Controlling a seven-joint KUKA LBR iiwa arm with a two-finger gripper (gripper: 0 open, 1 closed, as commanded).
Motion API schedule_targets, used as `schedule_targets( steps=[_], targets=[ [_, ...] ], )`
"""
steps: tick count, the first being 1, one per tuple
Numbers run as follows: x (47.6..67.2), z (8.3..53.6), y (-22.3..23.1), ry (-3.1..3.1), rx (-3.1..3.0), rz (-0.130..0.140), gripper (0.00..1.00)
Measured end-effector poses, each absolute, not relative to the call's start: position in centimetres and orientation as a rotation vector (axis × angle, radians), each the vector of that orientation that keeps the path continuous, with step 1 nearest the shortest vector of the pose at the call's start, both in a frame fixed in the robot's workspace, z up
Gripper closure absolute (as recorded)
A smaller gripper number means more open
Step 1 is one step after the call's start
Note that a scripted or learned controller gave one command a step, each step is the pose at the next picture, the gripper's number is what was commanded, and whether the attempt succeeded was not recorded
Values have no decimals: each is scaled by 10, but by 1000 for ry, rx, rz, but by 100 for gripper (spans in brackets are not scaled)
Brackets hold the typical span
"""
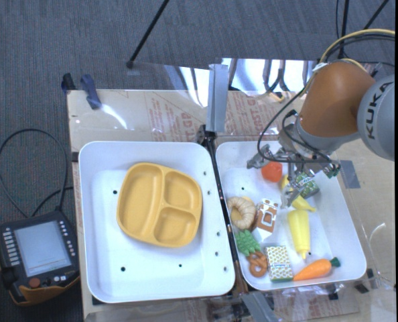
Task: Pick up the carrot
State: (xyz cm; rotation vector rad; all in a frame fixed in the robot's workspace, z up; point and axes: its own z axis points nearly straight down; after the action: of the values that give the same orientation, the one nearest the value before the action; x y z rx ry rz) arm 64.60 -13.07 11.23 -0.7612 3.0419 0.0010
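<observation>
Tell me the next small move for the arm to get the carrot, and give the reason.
Probably shift the gripper toward the near right corner of the right bin before lowering. It sits over the far part of that bin, near the red ball, while the carrot lies at the near edge, past the yellow bottle, beside the small box.

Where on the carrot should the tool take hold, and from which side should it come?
Grip the carrot at the thick middle of its orange body, coming straight down from above. It lies flat near the right bin's front rim, green top toward the right. Probably close the fingers across its width; the small box beside its pointed end leaves little room there.
</observation>
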Motion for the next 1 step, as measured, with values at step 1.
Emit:
schedule_targets(
  steps=[1],
  targets=[
    [646, 171, -214, 3045, -739, -4, 0]
  ],
)
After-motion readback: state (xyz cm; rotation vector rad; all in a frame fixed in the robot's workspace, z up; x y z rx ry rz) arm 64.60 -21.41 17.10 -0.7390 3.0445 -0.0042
